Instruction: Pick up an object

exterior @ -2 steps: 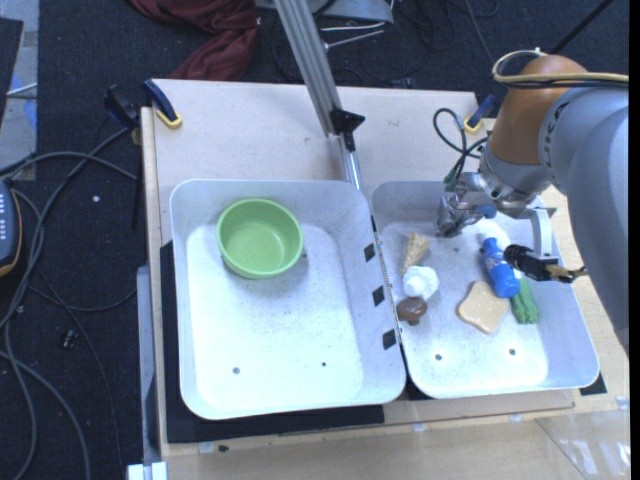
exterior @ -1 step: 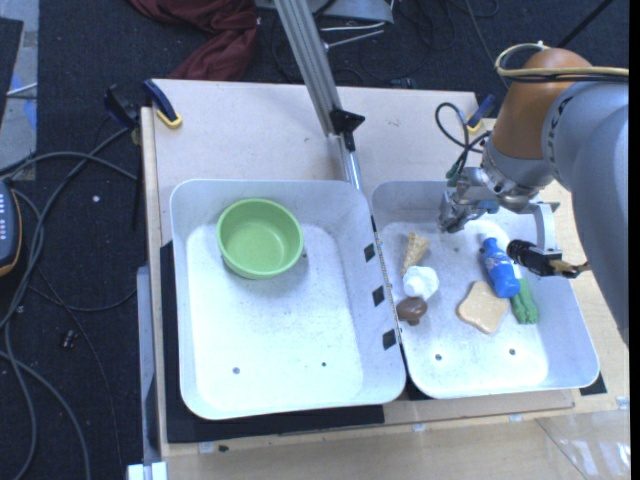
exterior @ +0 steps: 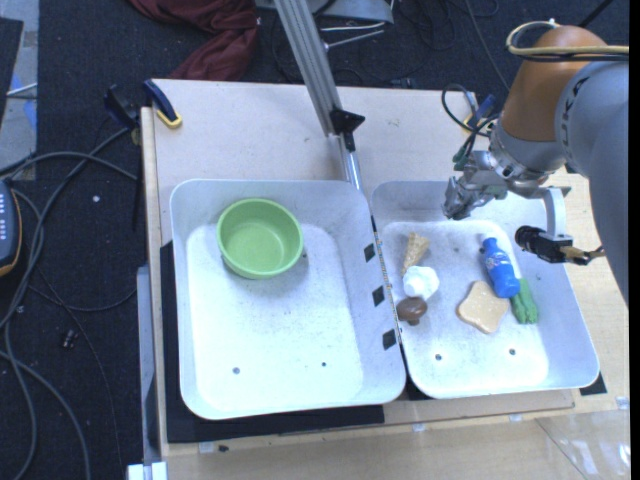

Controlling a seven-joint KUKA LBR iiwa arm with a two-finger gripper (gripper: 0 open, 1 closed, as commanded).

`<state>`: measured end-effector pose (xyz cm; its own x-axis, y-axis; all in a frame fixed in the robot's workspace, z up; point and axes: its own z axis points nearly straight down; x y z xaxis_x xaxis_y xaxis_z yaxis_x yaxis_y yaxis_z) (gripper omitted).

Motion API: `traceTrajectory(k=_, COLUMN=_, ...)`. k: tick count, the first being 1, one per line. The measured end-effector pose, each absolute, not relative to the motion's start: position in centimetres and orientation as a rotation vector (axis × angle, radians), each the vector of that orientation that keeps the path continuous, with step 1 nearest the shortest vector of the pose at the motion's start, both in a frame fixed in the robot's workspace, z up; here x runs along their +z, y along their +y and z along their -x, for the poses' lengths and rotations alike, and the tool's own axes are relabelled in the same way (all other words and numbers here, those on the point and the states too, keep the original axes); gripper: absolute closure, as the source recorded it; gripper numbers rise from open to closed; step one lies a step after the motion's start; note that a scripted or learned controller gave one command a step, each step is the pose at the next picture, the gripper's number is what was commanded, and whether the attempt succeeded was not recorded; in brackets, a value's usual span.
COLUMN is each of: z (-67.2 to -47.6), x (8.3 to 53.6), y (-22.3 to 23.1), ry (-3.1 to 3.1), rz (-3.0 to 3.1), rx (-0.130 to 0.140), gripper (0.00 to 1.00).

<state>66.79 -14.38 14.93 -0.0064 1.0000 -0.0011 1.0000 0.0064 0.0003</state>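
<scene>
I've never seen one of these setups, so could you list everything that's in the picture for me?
Bins: two, white, side by side on the bench.
Bowl: one, green, left bin, far part.
Cone: one, tan, right bin near its left wall.
Ball: one, white, below the cone.
Round piece: one, brown, beside the ball.
Bottle: one, blue, right bin.
Green piece: one, beside the bottle.
Toast shape: one, tan, right bin.
Cloth: one, dark red, floor beyond the bench.
Arm: grey and orange.
Gripper: over the right bin's far edge.
</scene>
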Motion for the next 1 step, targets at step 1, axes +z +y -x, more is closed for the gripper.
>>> traceTrajectory(k=1, z=-67.03, x=21.05, y=-14.06, ry=2.226, rz=-2.211, rx=0.002, gripper=1.00)
